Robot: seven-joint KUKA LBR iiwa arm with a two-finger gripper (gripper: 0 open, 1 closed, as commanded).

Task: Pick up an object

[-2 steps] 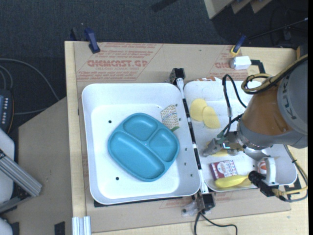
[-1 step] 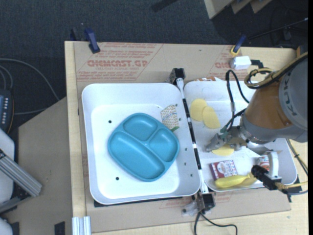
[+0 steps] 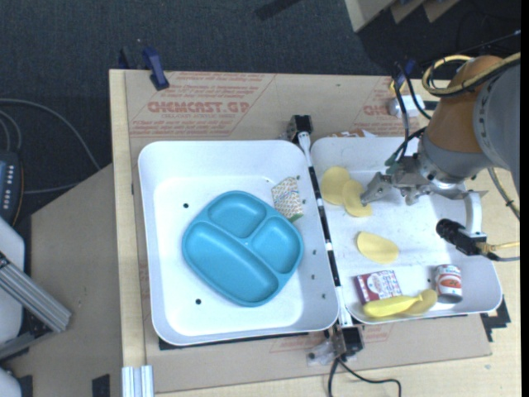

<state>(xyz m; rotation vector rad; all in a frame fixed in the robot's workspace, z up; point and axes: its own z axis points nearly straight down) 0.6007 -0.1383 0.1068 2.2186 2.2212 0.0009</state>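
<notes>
Tool (image 3: 390,195) is over the upper part of the right bin (image 3: 488,292), arm reaching in from the right of the frame. Fingers look spread, so open, with nothing between them. The left fingertip sits just beside the pair of pale yellow slices (image 3: 343,188), which overlap each other in the upper left of that bin, near the wall shared with the other bin. I can't tell whether the tip touches them. Other pick candidates in the right bin: a single pale yellow slice (image 3: 378,246) at mid-bin, below the tool and apart from it; a small red-and-white box (image 3: 378,285) at lower left; a banana (image 3: 401,305) along the lower wall, just below and right of the box; a small red-and-white can (image 3: 449,281) at lower right, just beside the banana's right end. All of these lie on the bin floor, none lifted. The left bin (image 3: 157,222) holds a blue divided plate (image 3: 241,248), lying flat near its centre, and a small crumpled patterned wrapper (image 3: 287,197) off the plate's upper right edge, close to the bin's right wall. Both bins sit side by side on the tabletop (image 3: 207,102), which is brown with red print on it. A blue clamp (image 3: 154,69) sits at its upper left corner.
</notes>
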